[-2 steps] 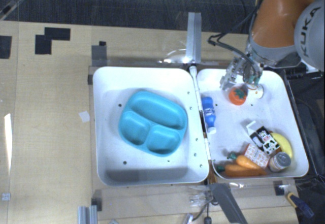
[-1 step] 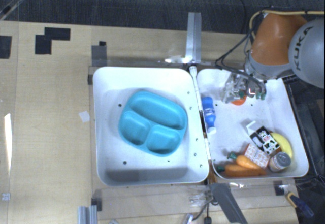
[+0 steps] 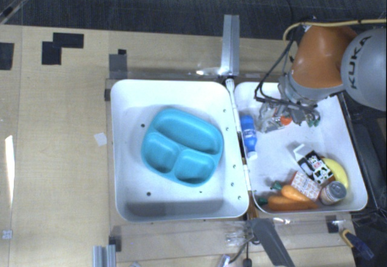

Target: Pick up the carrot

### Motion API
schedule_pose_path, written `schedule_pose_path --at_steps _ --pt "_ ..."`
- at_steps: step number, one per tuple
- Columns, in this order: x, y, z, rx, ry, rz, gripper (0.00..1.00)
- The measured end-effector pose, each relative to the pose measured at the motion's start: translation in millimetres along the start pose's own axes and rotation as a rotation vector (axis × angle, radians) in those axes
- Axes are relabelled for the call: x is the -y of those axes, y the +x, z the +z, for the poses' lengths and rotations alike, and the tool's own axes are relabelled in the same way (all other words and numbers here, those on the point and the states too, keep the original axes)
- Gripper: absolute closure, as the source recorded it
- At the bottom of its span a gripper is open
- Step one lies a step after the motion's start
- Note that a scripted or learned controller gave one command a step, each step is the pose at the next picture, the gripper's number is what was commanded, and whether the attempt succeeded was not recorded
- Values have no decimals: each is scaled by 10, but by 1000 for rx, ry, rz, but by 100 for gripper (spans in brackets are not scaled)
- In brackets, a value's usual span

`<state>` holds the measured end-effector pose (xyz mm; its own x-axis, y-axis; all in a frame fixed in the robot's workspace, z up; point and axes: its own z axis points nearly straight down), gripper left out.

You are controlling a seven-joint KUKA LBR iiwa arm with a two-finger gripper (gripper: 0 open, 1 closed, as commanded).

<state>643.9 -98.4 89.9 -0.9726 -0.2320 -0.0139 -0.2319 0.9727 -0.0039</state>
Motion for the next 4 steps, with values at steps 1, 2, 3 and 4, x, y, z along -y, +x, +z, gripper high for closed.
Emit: schedule_pose_path --at_steps 1,2,3,4 --pt "-7 -39 -136 12 1 2 100" --pt "-125 129 -6 2 0 113 100" --pt "-726 -361 -983 -1 -2 190 100" --pt "-1106 465 -981 -5 -3 91 100"
